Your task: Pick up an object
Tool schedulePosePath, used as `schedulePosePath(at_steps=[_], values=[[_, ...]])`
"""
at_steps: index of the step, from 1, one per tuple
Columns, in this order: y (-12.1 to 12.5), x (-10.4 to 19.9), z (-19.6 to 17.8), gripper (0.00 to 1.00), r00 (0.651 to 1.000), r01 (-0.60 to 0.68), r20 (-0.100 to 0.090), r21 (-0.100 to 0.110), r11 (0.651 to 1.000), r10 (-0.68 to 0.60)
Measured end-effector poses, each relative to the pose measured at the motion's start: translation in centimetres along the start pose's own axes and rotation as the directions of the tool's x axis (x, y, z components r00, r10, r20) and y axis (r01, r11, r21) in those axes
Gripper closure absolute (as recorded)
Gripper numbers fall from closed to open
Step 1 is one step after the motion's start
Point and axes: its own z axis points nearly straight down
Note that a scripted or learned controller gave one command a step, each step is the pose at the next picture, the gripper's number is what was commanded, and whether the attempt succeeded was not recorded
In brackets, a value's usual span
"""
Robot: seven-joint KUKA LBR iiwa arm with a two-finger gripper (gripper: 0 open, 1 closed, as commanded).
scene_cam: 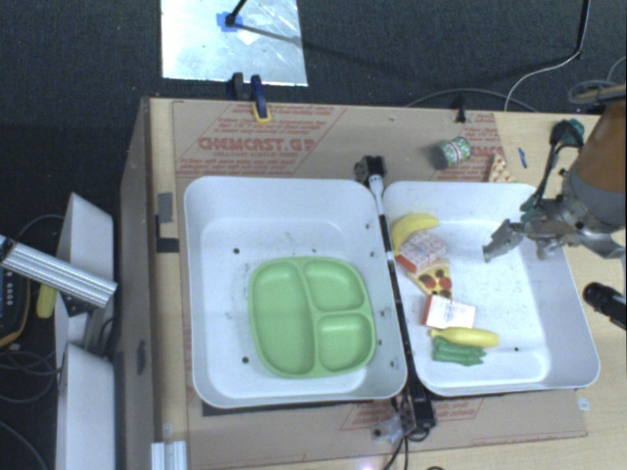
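Camera view reads "CHEMCAST" on the board (257,143); gripper (517,238), jaws spread, holds nothing.

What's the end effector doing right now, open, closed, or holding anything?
End effector: open, holding nothing, above the right shallow white bin, to the right of the yellow toy banana.

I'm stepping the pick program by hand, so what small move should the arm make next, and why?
Probably shift the hand left and lower it toward the toy cluster. It hangs over a bare patch of the right bin, with nothing between its fingers, while the banana, small carton and pizza slice lie along that bin's left side.
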Motion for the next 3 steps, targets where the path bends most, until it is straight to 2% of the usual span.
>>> schedulePosePath(at_steps=[1, 2, 3], values=[[3.8, 3.9, 7.8, 0.0, 1.0, 0.002, -0.001, 0.003, 1.0, -0.002], [1.4, 6.3, 10.9, 0.0, 1.0, 0.001, -0.001, 0.002, 1.0, -0.001], [-0.2, 6.8, 13.0, 0.0, 1.0, -0.001, -0.001, 0.002, 1.0, 0.001]])
